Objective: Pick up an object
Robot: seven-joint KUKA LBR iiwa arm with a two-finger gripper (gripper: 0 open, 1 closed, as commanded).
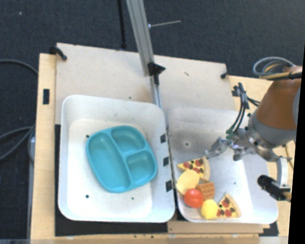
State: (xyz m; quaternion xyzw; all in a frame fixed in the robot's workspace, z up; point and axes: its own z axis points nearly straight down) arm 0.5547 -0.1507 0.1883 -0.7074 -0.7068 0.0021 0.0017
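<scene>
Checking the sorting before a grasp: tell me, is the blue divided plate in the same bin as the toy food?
No, the blue divided plate lies alone in the left bin, while the toy food sits in the right bin.

Heaped in the near left corner of the right-hand shallow white bin [254,170]: a flat toy pizza slice with red dots [196,165], a pale yellow rounded piece [188,180] just below, touching a glossy red tomato-like ball [193,197]. Beside these, a small brown waffle-textured square [207,189], a yellow lemon-like lump [209,208] and a second pizza slice [230,206], lying flat.
</scene>
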